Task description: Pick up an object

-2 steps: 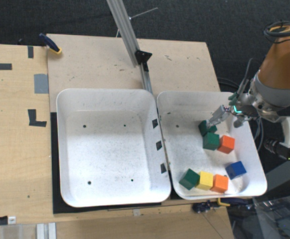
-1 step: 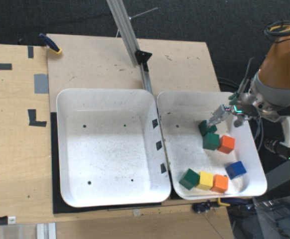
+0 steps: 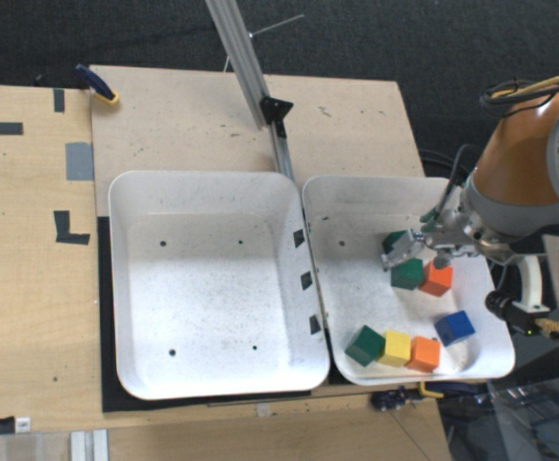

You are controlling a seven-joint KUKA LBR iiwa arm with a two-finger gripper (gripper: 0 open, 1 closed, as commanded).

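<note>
Blocks sit all around my gripper [image 3: 422, 254], which hangs low in the right bin [image 3: 356, 200] with the orange band of my arm [image 3: 515, 166] behind it. Whether my fingers are spread, closed or pinching anything, I cannot tell; they are too small and dark here. Just beneath them lies a green block [image 3: 407, 275], and touching its right side an orange block [image 3: 438, 279]. Farther below and to the right lies a blue block [image 3: 454, 327]. Along the near rim, well below my fingers, a row runs green cube [image 3: 365, 345], yellow cube [image 3: 396, 348], orange cube [image 3: 424, 353]. The left bin [image 3: 126, 219] lies well off to my fingers' left.
</note>
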